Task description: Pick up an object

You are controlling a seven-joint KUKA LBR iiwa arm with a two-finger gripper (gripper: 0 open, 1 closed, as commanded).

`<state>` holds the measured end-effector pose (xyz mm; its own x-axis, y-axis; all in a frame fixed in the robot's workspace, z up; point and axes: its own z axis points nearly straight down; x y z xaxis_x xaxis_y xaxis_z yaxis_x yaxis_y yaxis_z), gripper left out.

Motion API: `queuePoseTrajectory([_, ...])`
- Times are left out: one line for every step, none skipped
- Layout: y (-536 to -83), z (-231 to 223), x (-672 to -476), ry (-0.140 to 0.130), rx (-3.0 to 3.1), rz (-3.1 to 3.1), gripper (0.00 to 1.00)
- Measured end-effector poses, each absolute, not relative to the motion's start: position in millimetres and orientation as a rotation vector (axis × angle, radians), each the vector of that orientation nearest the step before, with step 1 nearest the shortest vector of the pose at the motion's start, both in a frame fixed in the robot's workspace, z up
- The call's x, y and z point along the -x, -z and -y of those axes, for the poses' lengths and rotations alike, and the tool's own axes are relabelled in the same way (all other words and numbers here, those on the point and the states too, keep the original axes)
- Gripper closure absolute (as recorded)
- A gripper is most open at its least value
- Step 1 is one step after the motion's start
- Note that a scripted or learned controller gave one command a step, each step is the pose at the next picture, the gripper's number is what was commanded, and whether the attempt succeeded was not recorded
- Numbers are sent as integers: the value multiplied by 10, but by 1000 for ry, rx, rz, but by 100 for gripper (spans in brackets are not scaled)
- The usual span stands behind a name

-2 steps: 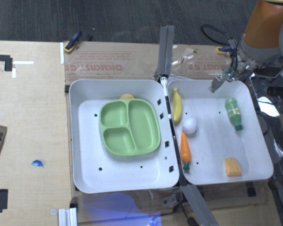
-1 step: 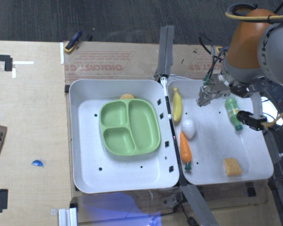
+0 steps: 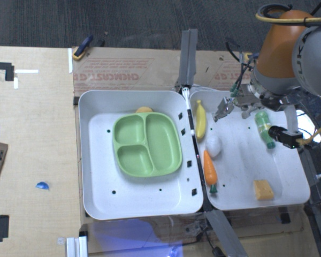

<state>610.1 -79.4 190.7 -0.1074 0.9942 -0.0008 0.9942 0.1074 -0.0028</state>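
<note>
Gripper: finger state cannot be told | smooth green three-compartment plate | curved yellow banana | tapered orange carrot | cardboard lettering unreadable

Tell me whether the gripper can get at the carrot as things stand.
Probably yes. The carrot lies uncovered on the right bin's floor, though close against its left wall, and the gripper hovers above that bin.

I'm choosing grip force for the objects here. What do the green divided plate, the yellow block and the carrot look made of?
Green divided plate: likely hard plastic, smooth, slightly glossy, moulded compartments.
Yellow block: looks like sponge or foam, matte and porous; uncertain.
Carrot: probably a plastic toy, uniform orange with faint sheen.
</note>
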Motion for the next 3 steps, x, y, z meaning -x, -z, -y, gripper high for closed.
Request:
queuePoseTrajectory([-925,1098,-6530,0,1865,2532,0])
queuePoseTrajectory([-930,1073,-6594,0,1860,2536,0])
queuePoseTrajectory([-933,1052,-6594,1,2017,2413,0])
